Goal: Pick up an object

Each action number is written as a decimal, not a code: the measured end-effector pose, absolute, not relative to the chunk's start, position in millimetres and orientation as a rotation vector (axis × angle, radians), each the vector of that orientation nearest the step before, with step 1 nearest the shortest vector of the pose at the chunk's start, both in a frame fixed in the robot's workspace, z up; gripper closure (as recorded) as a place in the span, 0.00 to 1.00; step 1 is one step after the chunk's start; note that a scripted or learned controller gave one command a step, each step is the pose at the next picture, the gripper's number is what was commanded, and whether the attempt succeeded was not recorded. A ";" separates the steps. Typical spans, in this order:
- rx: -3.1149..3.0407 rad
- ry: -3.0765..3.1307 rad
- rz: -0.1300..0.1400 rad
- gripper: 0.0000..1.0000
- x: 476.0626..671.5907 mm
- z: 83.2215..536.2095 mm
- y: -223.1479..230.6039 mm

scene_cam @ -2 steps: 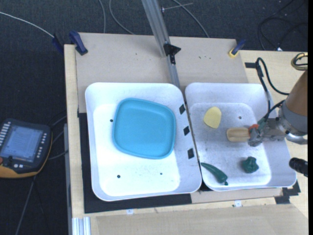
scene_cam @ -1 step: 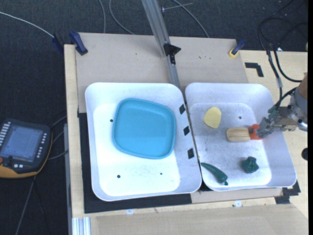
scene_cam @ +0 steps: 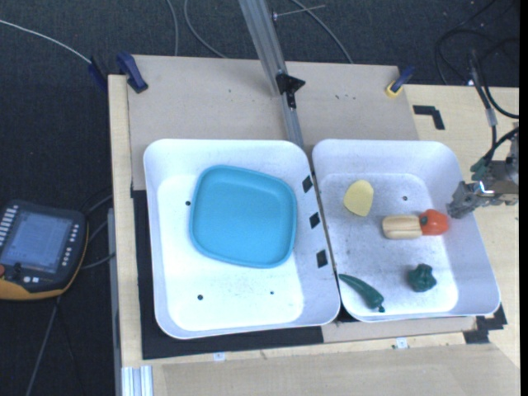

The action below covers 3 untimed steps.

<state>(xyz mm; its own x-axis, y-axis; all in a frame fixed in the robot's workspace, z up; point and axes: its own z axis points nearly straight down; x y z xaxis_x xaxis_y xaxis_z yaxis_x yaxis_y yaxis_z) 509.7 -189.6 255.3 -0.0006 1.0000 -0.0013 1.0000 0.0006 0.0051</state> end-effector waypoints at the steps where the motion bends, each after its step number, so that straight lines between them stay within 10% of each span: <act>1: 2.217 2.227 0.001 1.00 527.1 243.3 -138.3; 3: 2.216 2.228 0.001 1.00 573.2 226.8 -35.1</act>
